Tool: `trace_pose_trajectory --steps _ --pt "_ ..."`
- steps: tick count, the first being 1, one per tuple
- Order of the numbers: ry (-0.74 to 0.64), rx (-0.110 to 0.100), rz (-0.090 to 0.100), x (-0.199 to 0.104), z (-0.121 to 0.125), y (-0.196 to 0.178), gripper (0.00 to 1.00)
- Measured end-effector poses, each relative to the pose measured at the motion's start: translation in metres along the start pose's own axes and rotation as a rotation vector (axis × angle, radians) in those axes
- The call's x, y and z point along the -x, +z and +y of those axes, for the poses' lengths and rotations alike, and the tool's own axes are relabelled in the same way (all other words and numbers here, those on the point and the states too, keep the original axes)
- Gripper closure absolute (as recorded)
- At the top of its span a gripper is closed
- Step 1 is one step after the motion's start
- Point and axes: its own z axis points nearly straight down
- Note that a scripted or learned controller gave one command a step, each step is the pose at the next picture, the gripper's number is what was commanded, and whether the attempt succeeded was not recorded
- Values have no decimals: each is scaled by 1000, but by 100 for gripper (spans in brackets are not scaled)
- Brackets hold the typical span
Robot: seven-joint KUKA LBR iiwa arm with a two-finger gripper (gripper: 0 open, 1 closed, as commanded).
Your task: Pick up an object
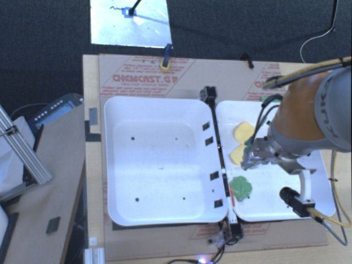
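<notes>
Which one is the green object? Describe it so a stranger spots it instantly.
Find the right-hand white bin. Near its front left corner, by the divider, lies the green object. It is crumpled and dark green, unlike the two pale yellow pieces further back.

Arm [316,111]: showing a rounded grey shell at the right, curving like a fat cylinder.
Band [297,111]: wearing a broad orange-brown collar above the wrist, smooth and unmarked.
Wrist [286,147]: narrowing into a grey metal section below the collar, catching pale glints.
Cables [264,114]: trailing dark and greenish leads down the collar's left side; running a yellowish line along the top.
Gripper [250,159]: appearing as a small cluster of silvery metal parts, possibly with screws, too blurred for detail.
Attachment [294,199]: carrying a white bracket with a black cylindrical piece at its end, feeding a thin yellow wire.
</notes>
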Motion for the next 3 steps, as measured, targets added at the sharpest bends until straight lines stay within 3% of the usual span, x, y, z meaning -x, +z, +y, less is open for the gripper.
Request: trace_pose_trajectory --steps 1,2,3 --pt "-8 9 -1 -48 59 -1 100" --pt "-2 -1 1 -63 -17 0 100" --pt "-9 23 2 -92 20 -146 100"
